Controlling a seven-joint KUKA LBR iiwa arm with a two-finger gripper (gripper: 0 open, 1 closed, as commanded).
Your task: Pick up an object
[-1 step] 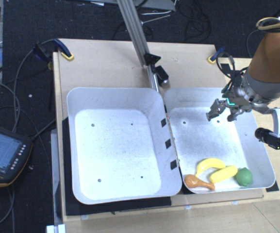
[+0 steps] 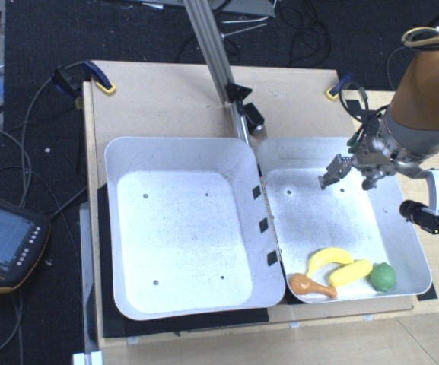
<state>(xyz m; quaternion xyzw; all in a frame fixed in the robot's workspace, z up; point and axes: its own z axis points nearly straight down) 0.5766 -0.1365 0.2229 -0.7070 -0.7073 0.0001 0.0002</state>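
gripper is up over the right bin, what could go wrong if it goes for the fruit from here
The banana, yellow piece, lime and orange piece crowd the right bin's near corner, so the fingers may strike a wall or nudge a neighbour. The gripper sits well away from them, and the round lime might roll.

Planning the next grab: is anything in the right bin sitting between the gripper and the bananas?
Nothing visible does. The gripper hangs over the right bin's far end, and bare white floor lies between it and the bananas at the near edge. The orange piece and green fruit flank them.
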